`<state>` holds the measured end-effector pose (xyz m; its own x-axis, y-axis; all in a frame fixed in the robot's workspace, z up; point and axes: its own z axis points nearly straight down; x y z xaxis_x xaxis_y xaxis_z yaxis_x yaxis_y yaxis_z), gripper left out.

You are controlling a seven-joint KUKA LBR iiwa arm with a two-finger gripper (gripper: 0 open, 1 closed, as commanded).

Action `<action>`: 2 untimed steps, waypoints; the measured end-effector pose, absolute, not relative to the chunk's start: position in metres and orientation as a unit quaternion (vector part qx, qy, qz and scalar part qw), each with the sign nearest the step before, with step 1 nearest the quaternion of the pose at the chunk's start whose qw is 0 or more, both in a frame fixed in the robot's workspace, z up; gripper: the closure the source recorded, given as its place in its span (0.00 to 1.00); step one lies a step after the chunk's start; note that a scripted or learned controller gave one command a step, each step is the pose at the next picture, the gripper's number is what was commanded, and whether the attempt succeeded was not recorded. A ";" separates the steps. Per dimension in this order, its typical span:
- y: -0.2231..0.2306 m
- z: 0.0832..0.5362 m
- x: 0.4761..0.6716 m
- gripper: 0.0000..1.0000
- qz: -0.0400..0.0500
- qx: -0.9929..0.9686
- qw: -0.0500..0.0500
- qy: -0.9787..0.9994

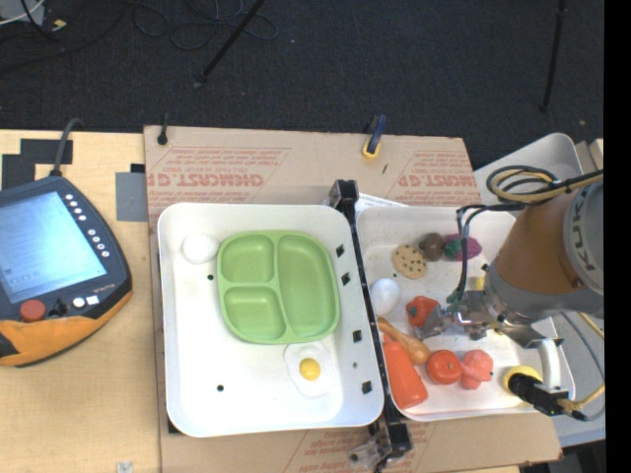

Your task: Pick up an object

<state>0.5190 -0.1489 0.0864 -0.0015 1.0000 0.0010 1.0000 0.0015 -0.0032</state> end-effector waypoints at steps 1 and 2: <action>-0.151 0.098 0.519 1.00 0.000 -0.709 0.002 -0.705; -0.143 0.151 0.514 1.00 -0.001 -0.707 0.000 -0.707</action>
<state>0.5140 -0.1432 0.1509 0.0001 1.0000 0.0004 1.0000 -0.0001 0.0012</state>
